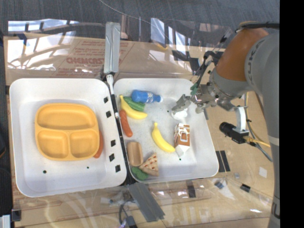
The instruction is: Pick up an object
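I count two white bins: the left bin (19, 127) holds one yellow tray (66, 131) with three compartments, and a red sausage (99, 146) lies against the tray's right edge. The right bin (209, 151) holds two bananas, one (133, 110) near the top left and another (162, 139) at centre. It also holds one blue bottle (144, 97), one carrot (126, 123), one bread piece (135, 153), one waffle wedge (151, 165) and one carton (182, 137). A green item (137, 173), possibly a pepper, sits half hidden under the wedge. The gripper (181, 108) hangs over the right bin's upper right, just above the carton. Its jaws look spread, nothing between them. The arm (242, 56) covers the bin's right corner.
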Robot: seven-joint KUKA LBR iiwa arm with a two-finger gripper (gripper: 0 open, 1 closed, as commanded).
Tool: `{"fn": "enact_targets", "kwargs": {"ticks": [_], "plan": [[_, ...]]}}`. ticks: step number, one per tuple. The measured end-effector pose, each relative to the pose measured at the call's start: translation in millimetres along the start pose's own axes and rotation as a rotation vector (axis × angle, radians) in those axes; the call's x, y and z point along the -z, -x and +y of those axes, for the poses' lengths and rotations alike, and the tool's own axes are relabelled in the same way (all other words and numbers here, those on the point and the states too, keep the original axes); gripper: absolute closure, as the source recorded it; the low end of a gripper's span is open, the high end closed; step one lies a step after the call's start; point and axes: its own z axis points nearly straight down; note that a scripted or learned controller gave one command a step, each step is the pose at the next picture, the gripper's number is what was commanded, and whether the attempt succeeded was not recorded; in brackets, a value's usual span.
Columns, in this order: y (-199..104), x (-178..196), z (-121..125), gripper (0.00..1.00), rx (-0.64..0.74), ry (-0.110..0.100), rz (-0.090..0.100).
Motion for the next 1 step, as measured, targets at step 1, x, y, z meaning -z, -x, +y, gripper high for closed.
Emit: {"fn": "enact_targets", "kwargs": {"ticks": [1], "plan": [[-3.2, -101.9, -33.6, 0.00, 0.030, 0.004, -0.001]]}}
